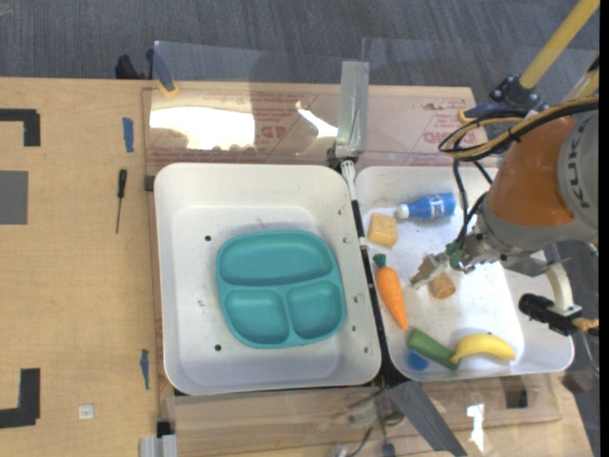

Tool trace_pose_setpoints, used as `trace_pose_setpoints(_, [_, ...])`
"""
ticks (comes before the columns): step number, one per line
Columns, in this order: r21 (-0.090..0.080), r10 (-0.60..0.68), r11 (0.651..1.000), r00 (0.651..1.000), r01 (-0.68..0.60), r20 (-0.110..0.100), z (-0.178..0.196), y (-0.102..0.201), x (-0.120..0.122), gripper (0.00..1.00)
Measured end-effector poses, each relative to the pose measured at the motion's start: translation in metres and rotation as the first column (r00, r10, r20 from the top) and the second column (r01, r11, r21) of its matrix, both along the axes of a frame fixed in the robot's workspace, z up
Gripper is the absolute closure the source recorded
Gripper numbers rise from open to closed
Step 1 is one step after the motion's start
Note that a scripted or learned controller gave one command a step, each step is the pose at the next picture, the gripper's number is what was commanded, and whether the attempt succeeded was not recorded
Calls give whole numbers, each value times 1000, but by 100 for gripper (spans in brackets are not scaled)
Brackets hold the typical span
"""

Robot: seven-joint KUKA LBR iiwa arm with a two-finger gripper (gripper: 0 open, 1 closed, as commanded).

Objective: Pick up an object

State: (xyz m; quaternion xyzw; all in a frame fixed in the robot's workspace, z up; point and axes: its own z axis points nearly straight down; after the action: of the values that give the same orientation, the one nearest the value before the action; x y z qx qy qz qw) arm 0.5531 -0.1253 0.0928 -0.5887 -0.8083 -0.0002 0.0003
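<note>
The right bin holds several small objects. A blue bottle lies at its back, with a pale yellow block near the back left. An orange carrot lies along the left wall. A green piece and a yellow banana lie at the front. A small brown lump sits mid-bin. My gripper hangs low over the middle of this bin, its tip just above and left of the brown lump. I see nothing clearly held in it.
The left bin holds a teal divided plate. A small blue piece lies by the green one. The arm's orange band and its cables hang over the right bin's back right. A clear sheet lies behind both bins.
</note>
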Motion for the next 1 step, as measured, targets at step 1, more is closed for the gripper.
trace_pose_setpoints(1, [-1, -3, 1000, 1000, 3, 6, 12, -1, 1, 100])
